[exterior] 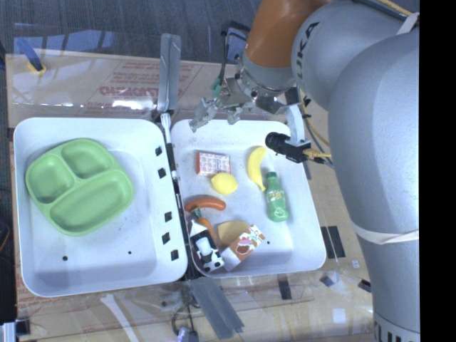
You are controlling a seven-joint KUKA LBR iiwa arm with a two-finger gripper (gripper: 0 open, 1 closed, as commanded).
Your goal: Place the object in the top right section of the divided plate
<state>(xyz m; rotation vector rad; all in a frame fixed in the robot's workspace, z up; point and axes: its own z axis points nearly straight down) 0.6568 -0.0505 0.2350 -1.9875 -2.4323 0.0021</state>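
A green divided plate point(78, 185) lies in the left bin point(43, 276), its two small sections toward the far side and one large section near me. The right bin point(303, 255) holds a waffle-patterned block point(213, 164), a lemon point(224, 184), a banana point(256, 166), a green bottle point(276, 198), a hot dog point(205, 205), and a cluster of small toys point(224, 246) at its near edge. My gripper point(217, 110) hangs over the far rim of the right bin, above and behind the waffle block. Its fingers are spread, with nothing between them.
The grey arm with its orange band point(285, 20) fills the upper right and overhangs the right bin's right side. A metal divider point(169, 73) runs between the two bins. A black cable fitting point(285, 147) sticks out near the banana.
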